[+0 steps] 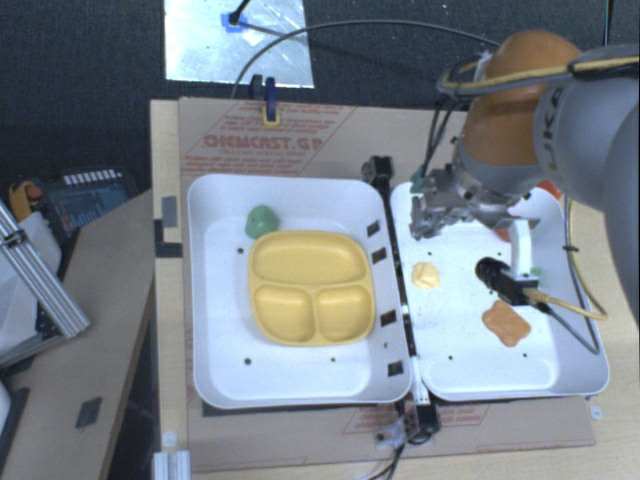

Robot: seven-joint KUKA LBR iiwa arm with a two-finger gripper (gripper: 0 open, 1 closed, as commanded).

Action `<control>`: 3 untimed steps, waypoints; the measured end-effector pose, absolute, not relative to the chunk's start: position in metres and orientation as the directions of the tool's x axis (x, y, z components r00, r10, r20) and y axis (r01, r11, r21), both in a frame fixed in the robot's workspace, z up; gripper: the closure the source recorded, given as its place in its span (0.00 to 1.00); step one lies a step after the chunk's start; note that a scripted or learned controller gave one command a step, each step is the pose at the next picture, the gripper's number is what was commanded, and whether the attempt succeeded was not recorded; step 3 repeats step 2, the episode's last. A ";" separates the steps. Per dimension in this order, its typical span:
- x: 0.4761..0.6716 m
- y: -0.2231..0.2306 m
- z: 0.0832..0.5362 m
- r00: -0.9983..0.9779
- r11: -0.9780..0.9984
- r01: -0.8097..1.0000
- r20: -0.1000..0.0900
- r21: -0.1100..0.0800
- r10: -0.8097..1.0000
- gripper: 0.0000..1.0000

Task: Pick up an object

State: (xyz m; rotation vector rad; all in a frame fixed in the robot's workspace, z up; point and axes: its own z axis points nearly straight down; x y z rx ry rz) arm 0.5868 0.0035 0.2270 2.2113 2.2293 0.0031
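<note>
One arm, jaws over the right bin's far-left corner

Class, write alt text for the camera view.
A grey robot arm's gripper hangs over the right bin, near a pale yellow lump and an orange piece. The left bin holds a yellow divided tray and a green lump.

Far corner of right bin behind arm
</note>
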 end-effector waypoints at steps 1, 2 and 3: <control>0.596 0.058 0.237 -0.010 0.010 1.000 0.002 0.004 1.000 1.00; 0.606 0.110 0.222 -0.009 0.009 1.000 0.002 0.002 1.000 1.00; 0.606 0.110 0.222 -0.009 0.009 1.000 0.002 0.002 1.000 1.00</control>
